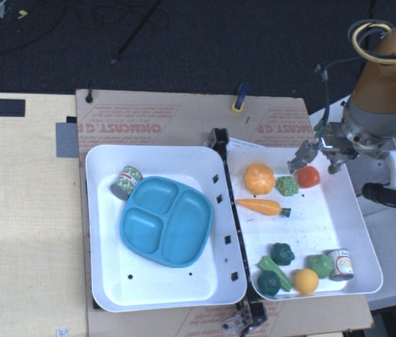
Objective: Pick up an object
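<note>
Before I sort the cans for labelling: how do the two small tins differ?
The tin in the left bin lies tilted beside the blue divided plate, its label greenish. The tin in the right bin sits in the near corner against a green toy vegetable, its label red and white. Both are small.

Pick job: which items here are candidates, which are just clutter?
Candidates, right bin: tomato by the claw, orange, carrot, small broccoli, dark broccoli, lemon, can.

Clutter: blue plate and tin in left bin, blue clip.
</note>
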Robot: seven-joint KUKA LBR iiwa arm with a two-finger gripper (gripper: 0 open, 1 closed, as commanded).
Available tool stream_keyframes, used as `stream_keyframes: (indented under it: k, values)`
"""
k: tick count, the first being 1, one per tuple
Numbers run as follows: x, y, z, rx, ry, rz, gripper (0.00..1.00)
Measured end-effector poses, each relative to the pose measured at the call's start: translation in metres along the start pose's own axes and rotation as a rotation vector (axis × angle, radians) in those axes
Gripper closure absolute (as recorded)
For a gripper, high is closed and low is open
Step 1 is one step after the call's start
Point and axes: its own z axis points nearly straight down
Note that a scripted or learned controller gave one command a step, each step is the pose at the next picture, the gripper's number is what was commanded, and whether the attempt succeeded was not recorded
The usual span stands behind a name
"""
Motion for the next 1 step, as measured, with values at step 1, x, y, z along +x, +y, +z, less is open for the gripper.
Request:
stream_keyframes:
  k: [1]
  values:
    - [-0.0002, 0.0023, -0.0078, -0.014, -0.002, -0.002, 0.00]
